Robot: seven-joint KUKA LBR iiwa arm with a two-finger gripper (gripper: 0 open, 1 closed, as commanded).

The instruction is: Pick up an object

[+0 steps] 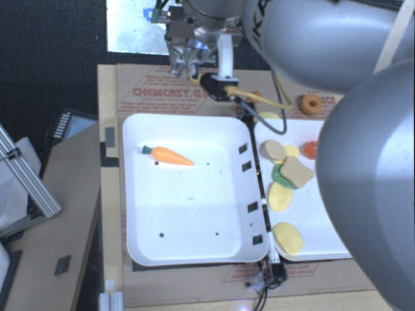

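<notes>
From my remote seat I see the arm (pixel 337 50) sweeping in from three o'clock, and its gripper (pixel 194 60) hangs at about twelve o'clock, above the brown board (pixel 162 91) beyond the left bin's (pixel 188 238) far rim; how the claw stands I cannot tell, since it is a blur of metal with nothing visibly caught in it. A carrot (pixel 170 155) lies alone in the left bin toward ten o'clock, tip pointing to three. The right bin (pixel 311 248) holds a bread slice (pixel 296 171) over a green piece (pixel 281 175), yellow pieces (pixel 287 236) toward six, a red piece (pixel 310 149), and a doughnut (pixel 311 103) sits outside it on the board.
</notes>
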